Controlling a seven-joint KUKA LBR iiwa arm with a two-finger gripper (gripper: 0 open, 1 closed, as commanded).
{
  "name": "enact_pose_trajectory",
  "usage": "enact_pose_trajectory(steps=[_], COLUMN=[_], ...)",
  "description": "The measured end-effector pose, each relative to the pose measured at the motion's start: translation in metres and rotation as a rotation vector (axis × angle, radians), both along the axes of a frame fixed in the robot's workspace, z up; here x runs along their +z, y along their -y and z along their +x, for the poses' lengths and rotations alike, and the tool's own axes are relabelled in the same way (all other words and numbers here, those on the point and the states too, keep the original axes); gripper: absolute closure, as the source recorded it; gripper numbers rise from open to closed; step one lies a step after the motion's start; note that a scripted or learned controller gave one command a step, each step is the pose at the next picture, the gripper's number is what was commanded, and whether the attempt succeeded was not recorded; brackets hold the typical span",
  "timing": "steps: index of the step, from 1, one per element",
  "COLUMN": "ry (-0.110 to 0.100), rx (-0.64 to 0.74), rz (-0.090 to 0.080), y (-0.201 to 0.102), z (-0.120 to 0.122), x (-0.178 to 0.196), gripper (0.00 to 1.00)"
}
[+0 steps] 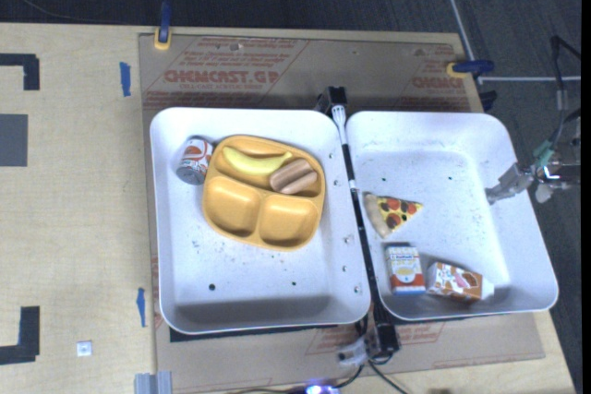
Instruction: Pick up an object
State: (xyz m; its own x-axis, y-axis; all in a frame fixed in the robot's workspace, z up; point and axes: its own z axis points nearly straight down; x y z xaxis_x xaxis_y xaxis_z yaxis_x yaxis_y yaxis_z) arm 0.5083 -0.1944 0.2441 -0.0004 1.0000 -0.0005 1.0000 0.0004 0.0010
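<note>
The right bin (434,136) holds a pizza slice (394,212) near its left wall. A small orange-and-white carton (404,269) stands at the front, and a second carton (457,281) lies on its side beside it. In the left bin (175,281) a yellow divided plate (261,208) carries a banana (247,161) and a hot dog (295,177). A small can (194,160) lies at the plate's left. My gripper (528,174) pokes in at the right bin's right rim, well apart from every object, with nothing seen in it.
The bins sit side by side on a cardboard sheet (277,69) clamped at its back corners. A black divider clip (334,99) sits between the bins at the back. Cables (369,351) run below the front edge.
</note>
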Motion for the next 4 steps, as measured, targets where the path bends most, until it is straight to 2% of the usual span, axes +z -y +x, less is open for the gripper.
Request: enact_pose_trajectory(steps=[1,2,3,4], ry=[0.002,0.002,0.001,0.0], rx=[0.008,0.004,0.001,0.0], rz=[0.012,0.003,0.0,0.0], y=[0.019,0.023,-0.031,-0.031], z=[-0.023,-0.024,0.011,0.01], x=[-0.148,-0.139,-0.089,-0.089], gripper=[0.0,1.0,1.0,0.0])
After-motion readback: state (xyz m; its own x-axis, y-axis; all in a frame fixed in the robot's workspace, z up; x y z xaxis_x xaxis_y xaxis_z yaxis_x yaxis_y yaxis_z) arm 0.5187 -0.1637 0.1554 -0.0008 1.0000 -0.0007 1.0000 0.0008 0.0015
